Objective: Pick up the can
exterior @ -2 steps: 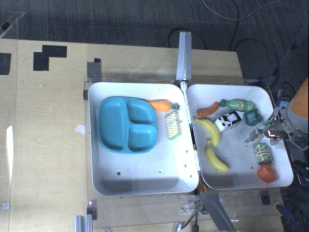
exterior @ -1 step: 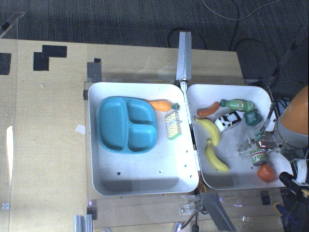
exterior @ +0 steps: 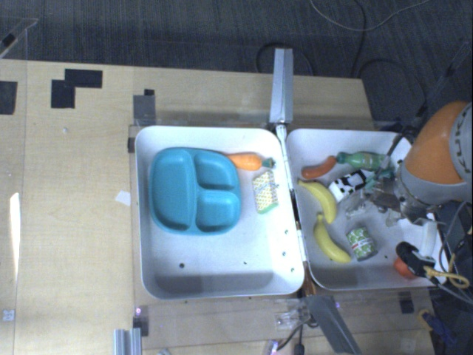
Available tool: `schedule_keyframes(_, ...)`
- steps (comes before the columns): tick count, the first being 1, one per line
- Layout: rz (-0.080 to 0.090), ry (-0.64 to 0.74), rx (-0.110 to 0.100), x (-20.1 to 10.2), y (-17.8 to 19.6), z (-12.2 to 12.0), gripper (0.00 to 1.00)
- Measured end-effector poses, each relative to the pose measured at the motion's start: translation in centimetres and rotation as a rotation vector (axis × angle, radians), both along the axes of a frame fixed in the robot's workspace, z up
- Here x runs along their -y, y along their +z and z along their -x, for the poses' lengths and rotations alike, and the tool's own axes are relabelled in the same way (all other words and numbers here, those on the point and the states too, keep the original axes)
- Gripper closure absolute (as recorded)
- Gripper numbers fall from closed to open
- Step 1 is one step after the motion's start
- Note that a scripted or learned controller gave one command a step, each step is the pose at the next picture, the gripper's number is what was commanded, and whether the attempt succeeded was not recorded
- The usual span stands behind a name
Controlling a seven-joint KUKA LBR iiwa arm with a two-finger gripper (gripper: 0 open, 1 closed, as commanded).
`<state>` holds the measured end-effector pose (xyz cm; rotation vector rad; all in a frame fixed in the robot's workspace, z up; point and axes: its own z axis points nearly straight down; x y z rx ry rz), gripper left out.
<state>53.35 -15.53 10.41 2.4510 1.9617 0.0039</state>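
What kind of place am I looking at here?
Probably a robotics lab test bench: a grey arm with an orange band reaches over two shallow white bins of toy food, such as yellow bananas, with loose cables on carpet.

A robotics lab, by the look of it. A pale wood tabletop [exterior: 66, 220] carries two white bins [exterior: 222, 283] fixed side by side with metal brackets [exterior: 281, 87]. Black marker patches [exterior: 74, 86] sit near its far left corner. Loose cables [exterior: 355, 21] trail over dark carpet [exterior: 148, 13] beyond the far edge.
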Motion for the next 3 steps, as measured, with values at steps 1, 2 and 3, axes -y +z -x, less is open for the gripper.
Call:
schedule_keyframes(1,0.000,-0.123,0.012,1.7,-1.5,4.1,0.00)
schedule_keyframes(2,0.002,-0.121,0.019,1.7,-0.3,3.9,1.00)
schedule_keyframes(3,-0.001,-0.292,0.002,-4.4,12.6,4.5,1.00)
